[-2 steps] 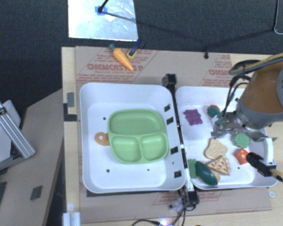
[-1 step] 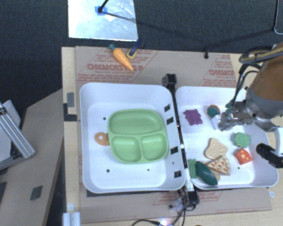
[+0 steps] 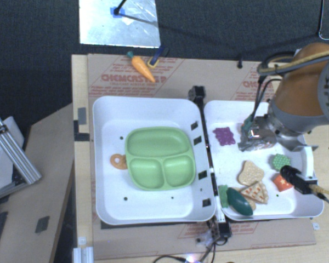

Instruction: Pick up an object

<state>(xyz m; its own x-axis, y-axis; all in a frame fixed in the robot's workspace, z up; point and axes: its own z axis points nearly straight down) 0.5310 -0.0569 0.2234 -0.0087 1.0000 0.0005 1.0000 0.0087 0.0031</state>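
Start at your left bin [image 3: 107, 119]: a small orange pretzel-shaped ring [image 3: 118, 161] lies on its floor, just beside the green divided plate [image 3: 159, 158] that sits in the middle. Above that bin, out on the bench board, a toy carrot [image 3: 142, 68] lies at a slant. Cross the divider into your right bin [image 3: 307, 204] — a purple grape cluster [image 3: 225, 136] sits near the top left, a dark green avocado-like piece [image 3: 239, 202] down at the front edge, a waffle wedge [image 3: 256, 193] touching it, a tan bread slice [image 3: 250, 173] just above that. Further right you have a green leafy piece [image 3: 281, 161] and a red block [image 3: 282, 183]. Your gripper [image 3: 252, 138] hangs low over the bin floor, between the grapes and the bread — nothing visibly in it, and whether it's parted or closed, I can't tell from here.
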